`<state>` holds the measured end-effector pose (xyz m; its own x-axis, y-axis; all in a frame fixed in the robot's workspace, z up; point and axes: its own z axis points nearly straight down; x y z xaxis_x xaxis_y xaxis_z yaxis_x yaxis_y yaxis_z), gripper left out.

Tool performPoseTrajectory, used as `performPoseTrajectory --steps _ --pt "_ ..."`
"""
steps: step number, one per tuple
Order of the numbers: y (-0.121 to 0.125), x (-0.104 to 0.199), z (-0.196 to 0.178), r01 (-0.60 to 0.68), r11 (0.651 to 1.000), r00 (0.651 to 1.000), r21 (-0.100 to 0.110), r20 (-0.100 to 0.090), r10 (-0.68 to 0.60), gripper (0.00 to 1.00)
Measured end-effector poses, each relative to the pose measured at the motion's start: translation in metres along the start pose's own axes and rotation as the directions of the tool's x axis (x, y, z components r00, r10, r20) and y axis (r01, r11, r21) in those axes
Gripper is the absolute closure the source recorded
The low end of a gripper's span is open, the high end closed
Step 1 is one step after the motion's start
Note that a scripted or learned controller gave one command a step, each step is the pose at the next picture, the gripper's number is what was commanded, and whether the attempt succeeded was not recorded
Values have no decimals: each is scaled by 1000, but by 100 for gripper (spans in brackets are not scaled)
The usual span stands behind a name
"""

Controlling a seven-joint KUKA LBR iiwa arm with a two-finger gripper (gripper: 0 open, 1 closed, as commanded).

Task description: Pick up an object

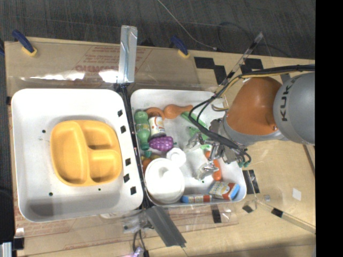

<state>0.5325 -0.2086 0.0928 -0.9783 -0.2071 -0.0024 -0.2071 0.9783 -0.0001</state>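
The hand (210, 162) hangs low in the right bin (236, 194), whether apart or together I cannot tell, amid crowded toys beside the white cup (163, 180), apparently seeking one.

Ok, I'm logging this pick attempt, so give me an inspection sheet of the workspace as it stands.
Surface: brown bench bearing two white bins, left bin and right bin.
Job's things: purple grapes, white cup, green bottle, orange carton in the right bin.
Clutter: yellow divided tray in the left bin.
End effector: end effector low over the right bin; grip unclear.
Cables: black cables along the arm.
Surroundings: blue clamps, dark floor.
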Motion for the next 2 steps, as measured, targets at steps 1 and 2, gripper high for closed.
performPoseTrajectory --steps 1,2 --pt "5 21 0 13 1000 1000 0 -1 -13 0" --pt "6 18 -11 22 1000 1000 1 3 -22 100"
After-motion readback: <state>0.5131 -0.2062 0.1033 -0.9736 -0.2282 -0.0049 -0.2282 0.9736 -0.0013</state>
